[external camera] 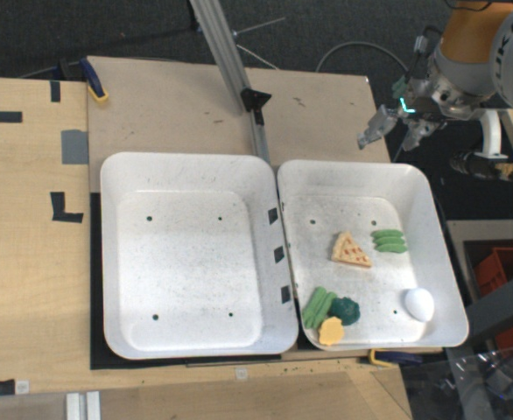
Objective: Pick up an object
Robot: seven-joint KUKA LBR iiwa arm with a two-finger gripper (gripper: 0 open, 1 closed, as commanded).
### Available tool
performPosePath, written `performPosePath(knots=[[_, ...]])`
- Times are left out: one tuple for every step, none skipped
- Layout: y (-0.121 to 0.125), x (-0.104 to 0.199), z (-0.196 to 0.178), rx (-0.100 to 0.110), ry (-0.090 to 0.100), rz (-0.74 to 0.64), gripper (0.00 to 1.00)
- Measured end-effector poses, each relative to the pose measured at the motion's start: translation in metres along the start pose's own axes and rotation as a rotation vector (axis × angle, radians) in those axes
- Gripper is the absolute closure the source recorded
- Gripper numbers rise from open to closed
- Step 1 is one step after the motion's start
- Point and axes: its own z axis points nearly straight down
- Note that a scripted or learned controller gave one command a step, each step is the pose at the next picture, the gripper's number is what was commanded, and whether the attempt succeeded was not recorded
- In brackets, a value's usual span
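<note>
The right bin (414, 182) holds a triangular orange waffle-like piece (350, 251), a green pea pod (390, 241) beside it, another green pod (318, 305), a dark green lump (346, 310), a yellow piece (331, 331) at the front rim, and a white egg (418, 304) at the front right. My gripper (395, 133) hangs above the bench just past the right bin's far rim, well above the objects. Its fingers are spread apart, open, with nothing between them.
The left bin (116, 234) sits beside the right one, with black clips on their shared wall. A slanted metal pole (226, 51) rises from behind the bins. A cable loops over the dark floor at the back right.
</note>
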Motion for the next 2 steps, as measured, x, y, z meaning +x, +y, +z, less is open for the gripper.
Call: performPosePath(knots=[[0.001, 0.000, -0.003, -0.004, -0.002, -0.001, 0.00], [-0.005, -0.003, 0.060, 0.002, -0.001, 0.000, 0.00]])
